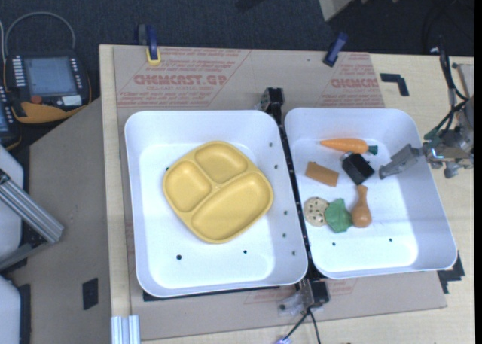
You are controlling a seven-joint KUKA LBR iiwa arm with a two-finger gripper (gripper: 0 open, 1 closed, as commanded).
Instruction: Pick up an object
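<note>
- Objects for picking are lying in the right bin [422, 248] you are looking down on: an orange carrot [344, 144] is sitting toward the 12 o'clock side, with a black block [357, 168] just below it at about 5 o'clock from the carrot.
- A brown rectangular piece [322, 175] is resting at 9 o'clock from the black block, a little apart from it.
- A round speckled cookie [315, 211] is lying toward the bin's 9 o'clock edge, touching a green leafy piece [339, 216] at its 3 o'clock.
- A tan drumstick [361, 207] is leaning against the green piece on its 3 o'clock side.
- The gripper [395, 163] is reaching in from 3 o'clock, and its grey tip is hovering just beside the black block; you are not seeing any object between its fingers, and whether they are spread or closed cannot be told from here.
- In the left bin [151, 245], a yellow divided plate [218, 190] is sitting near the middle.
</note>
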